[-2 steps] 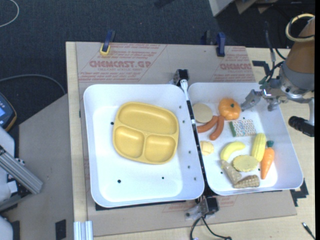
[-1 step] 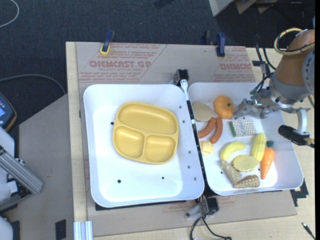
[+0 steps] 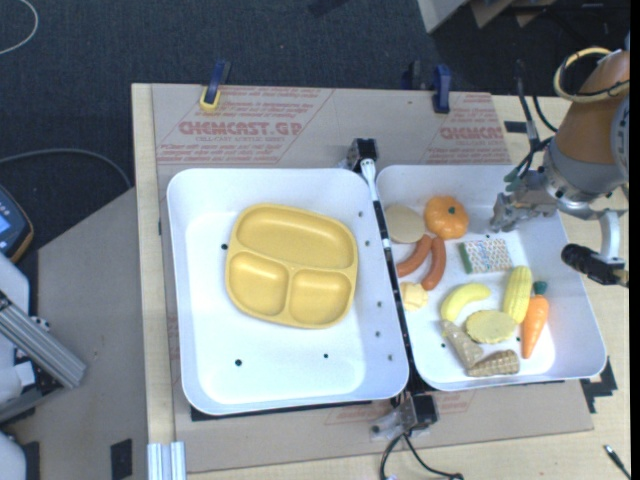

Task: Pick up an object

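End effector (image 3: 507, 211) poised low over the right bin (image 3: 590, 313), nothing seen between its fingers.

Whether the fingers stand wide or narrow I cannot tell; they are small and dark against the bin's white floor. Nearest, just to its left, sits the orange pumpkin (image 3: 446, 216), likely light hollow plastic, smooth and rounded, so a grasp across its widest middle would suit best. Below the end effector lies a flat patterned packet (image 3: 486, 256), thin and hard to pinch. Further below are the banana (image 3: 465, 299), corn (image 3: 517, 291) and carrot (image 3: 534, 323), slender pieces best taken across their short axis. Far to the left, the yellow tray (image 3: 291, 265) fills the other bin.
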